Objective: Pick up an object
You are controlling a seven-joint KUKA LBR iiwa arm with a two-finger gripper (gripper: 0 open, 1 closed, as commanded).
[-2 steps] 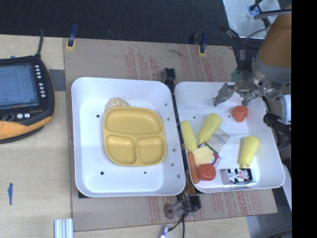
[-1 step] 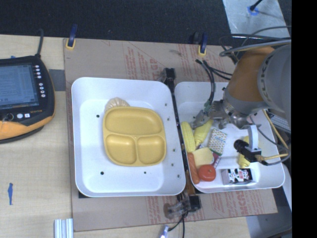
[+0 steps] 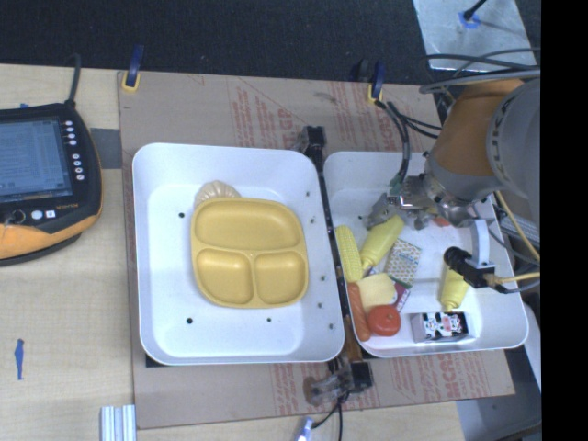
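Note:
My gripper (image 3: 411, 208) hangs low over the back of the right bin (image 3: 501, 333), on the grey arm with the orange band. Right below its left side lies a long yellow piece (image 3: 381, 240), tilted, its upper end at the gripper. An ear of corn (image 3: 347, 252) lies beside it along the bin's left wall. Further forward are a checkered packet (image 3: 402, 261), a pale yellow block (image 3: 375, 290), a red tomato (image 3: 384, 321), an orange carrot (image 3: 356, 309), a black-and-white box (image 3: 442, 325) and a small yellow piece (image 3: 452, 289).
The left bin (image 3: 156, 329) holds a yellow divided plate (image 3: 249, 251) with a beige object (image 3: 217, 191) behind it. A tablet (image 3: 41, 177) rests on the bench at far left. Cables run behind the right bin.

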